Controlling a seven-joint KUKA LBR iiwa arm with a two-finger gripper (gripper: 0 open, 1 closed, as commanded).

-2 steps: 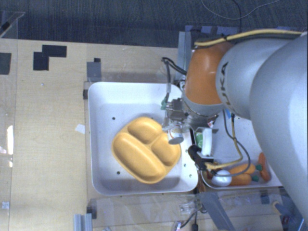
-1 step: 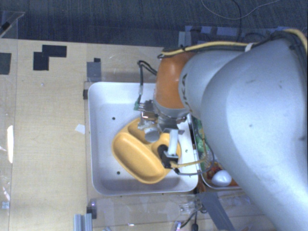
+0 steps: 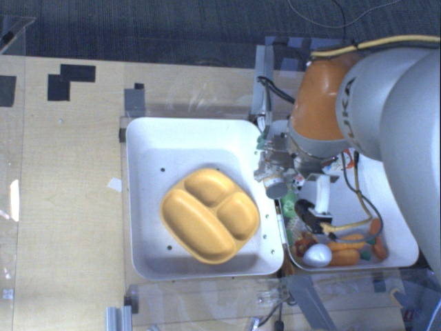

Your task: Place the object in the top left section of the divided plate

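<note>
Pincer [image 3: 281, 179]: hangs over the seam between the two bins, at the left bin's right edge, about midway along it; whether it is released or clenched cannot be told from this angle.
Divided plate [image 3: 210, 214]: lies flat in the left bin, towards the near edge and right of centre, turned at a slant to the bin's walls.
Plate's look: mustard yellow, smooth and slightly glossy like moulded plastic; a rounded outline with soft raised ridges dividing it into one long trough and two smaller hollows.
Left bin [image 3: 145, 185]: shallow, white and matt, with rounded corners and a few small dark dots on its floor.
Right bin [image 3: 403, 250]: white, largely covered by the arm; its near edge is crowded with small items.
Loose items: a smooth white egg-shaped piece [image 3: 318, 255] at the near-left corner, slim orange carrots [image 3: 342, 256] just beside it, and a green piece [image 3: 289, 204] against the left edge.
Arm [image 3: 386, 102]: a bulky grey shell with a glossy orange band [image 3: 320, 105].
Desk [image 3: 62, 205]: pale wood grain.
</note>
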